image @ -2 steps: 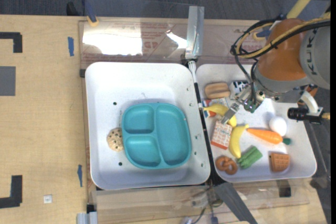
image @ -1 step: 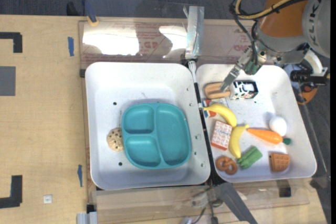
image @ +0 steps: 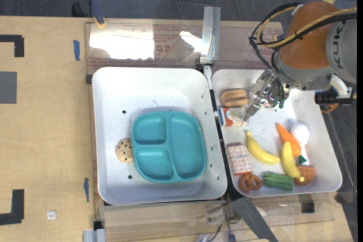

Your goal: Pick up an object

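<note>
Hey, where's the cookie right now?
In the camera view the cookie lies in the left bin, right against the left edge of the teal divided plate.

a brown hot dog bun (image: 234, 97) lies flat near the right bin's (image: 332, 147) upper left corner.

1. Arm (image: 309, 37) comes in from the right, grey w/ orange band above the wrist, bent downward.
2. Yellow and black cables loop round the wrist.
3. Gripper (image: 253, 106) points down-left, low over the bench.
4. Nothing seen btwn its fingers.
</note>
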### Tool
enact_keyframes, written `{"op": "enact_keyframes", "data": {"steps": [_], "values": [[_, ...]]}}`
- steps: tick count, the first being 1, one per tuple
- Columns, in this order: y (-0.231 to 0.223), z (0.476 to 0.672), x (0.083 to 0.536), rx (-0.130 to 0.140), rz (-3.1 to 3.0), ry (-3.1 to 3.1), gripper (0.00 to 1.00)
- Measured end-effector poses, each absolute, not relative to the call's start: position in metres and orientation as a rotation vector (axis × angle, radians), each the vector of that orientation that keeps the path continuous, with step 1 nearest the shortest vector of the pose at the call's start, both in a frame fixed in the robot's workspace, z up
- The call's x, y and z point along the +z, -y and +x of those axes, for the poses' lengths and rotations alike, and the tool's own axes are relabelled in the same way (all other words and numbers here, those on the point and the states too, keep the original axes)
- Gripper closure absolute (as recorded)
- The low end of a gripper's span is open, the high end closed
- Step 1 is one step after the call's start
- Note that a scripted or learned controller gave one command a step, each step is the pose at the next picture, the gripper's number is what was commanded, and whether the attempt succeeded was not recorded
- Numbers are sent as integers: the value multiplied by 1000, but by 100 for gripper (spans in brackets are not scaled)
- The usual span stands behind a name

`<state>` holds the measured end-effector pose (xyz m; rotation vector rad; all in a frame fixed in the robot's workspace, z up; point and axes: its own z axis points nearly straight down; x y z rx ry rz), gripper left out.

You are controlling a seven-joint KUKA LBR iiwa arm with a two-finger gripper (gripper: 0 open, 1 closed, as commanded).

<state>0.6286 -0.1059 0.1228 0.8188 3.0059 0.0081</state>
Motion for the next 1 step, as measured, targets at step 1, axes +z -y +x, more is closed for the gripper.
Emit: {"op": "enact_keyframes", "data": {"steps": [1], "values": [[108,608,110,31,1221,-2831,0]]}}
